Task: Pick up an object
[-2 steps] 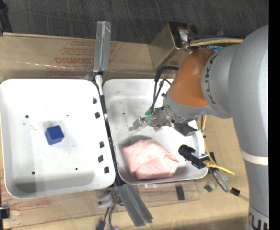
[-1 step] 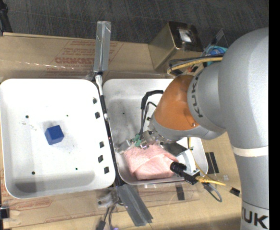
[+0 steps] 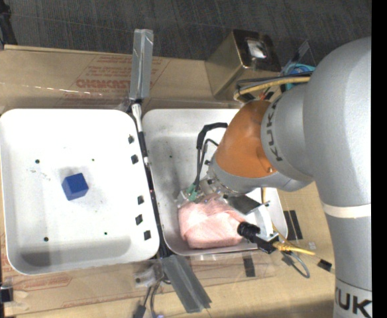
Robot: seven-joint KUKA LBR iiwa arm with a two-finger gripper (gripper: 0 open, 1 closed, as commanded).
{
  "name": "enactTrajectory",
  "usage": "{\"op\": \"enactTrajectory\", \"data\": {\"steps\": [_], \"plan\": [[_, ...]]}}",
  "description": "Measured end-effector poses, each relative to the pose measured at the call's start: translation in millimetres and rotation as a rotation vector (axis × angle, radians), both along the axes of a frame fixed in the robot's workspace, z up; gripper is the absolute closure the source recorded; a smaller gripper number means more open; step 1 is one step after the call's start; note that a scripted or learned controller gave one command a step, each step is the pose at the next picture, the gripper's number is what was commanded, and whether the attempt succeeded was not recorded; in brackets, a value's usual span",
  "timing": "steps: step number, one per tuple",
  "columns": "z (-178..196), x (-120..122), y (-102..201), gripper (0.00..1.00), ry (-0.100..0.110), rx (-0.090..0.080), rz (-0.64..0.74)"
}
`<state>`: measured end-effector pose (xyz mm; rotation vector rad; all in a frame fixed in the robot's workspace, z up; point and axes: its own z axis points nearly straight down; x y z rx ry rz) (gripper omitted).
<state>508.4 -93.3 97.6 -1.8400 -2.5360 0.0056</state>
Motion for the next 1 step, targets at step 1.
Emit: {"op": "enactTrajectory", "data": {"steps": [1], "plan": [[132.1,77.9,17.1,1.0,-0.006,-0.002,0.033]]}}
